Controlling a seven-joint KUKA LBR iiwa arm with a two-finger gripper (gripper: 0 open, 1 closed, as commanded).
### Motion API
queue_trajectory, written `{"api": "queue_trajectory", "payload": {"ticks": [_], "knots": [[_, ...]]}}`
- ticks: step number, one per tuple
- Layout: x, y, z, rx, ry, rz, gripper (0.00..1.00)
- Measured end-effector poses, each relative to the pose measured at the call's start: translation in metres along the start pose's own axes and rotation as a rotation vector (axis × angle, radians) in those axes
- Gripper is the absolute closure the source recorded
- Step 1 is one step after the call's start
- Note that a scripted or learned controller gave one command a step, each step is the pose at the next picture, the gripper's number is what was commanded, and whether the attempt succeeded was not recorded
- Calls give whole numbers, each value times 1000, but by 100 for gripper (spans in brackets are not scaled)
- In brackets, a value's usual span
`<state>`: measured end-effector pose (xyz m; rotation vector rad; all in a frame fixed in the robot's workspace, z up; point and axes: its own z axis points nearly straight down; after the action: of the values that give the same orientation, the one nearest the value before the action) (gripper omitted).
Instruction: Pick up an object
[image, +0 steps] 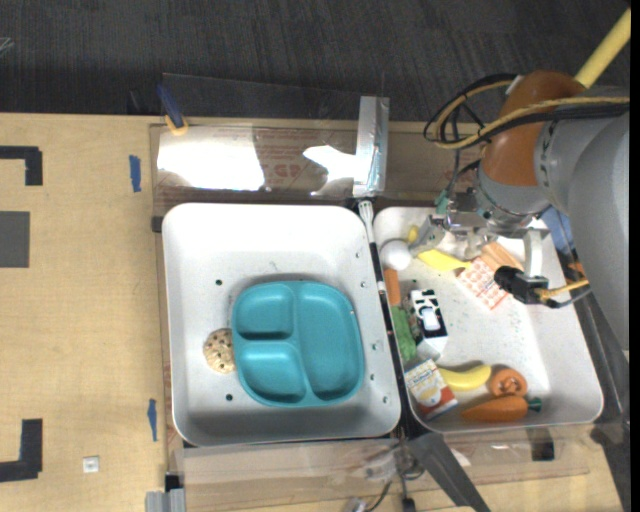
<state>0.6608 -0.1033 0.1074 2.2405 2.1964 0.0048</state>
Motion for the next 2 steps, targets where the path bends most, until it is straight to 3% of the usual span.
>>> {"api": "queue_trajectory", "payload": {"ticks": [1,2], "knots": [[-2,7,22,1,-1,37,0],[-1,9,9,-4,-3,33,100]]}}
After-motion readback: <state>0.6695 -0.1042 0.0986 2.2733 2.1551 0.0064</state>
